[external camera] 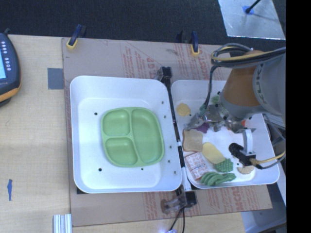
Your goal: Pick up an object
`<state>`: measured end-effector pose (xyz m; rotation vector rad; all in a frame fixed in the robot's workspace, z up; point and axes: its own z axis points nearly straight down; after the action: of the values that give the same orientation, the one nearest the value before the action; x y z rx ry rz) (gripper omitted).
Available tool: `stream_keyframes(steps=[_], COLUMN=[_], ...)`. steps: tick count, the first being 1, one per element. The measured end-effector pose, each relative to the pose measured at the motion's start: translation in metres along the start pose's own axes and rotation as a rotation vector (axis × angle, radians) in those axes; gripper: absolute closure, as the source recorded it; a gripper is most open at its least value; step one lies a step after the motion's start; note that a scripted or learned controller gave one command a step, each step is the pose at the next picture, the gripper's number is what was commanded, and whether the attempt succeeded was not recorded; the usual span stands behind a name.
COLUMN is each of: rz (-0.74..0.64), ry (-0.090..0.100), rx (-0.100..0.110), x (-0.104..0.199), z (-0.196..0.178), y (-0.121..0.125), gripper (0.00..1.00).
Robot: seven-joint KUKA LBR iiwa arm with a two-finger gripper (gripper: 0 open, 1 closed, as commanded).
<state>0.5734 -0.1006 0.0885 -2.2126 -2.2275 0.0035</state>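
Note:
My gripper [206,120] is low in the right bin [269,176], near its upper middle, over a purple item [203,128]. A slice of toast [192,141] lies just below it, and a small yellow round piece [183,109] sits to its upper left. Farther toward the front lie a pale yellow piece [212,152], a green knobbly piece [224,166], a green pea pod [216,178], a red-and-white packet [196,165] and a tan piece [246,169]. The arm hides part of the bin's back right.
The left bin [82,178] holds a green divided plate [132,137] in its middle. A thin divider edge [174,125] runs between the two bins. A handheld pendant [7,67] lies at the bench's far left.

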Motion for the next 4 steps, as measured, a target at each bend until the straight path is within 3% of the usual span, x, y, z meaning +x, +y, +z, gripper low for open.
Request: stream_keyframes(steps=[1, 2, 3, 4], rz=[0.0, -0.001, 0.0, 0.005], ry=[0.0, 0.0, -0.001, -0.003], rx=[-0.005, -0.005, -0.003, -0.005], x=[-0.001, -0.001, 0.007, -0.04], z=[-0.017, -0.017, -0.003, -0.005], y=[0.001, 0.001, 0.035, 0.08], gripper=[1.0, 0.0, 0.0, 0.0])
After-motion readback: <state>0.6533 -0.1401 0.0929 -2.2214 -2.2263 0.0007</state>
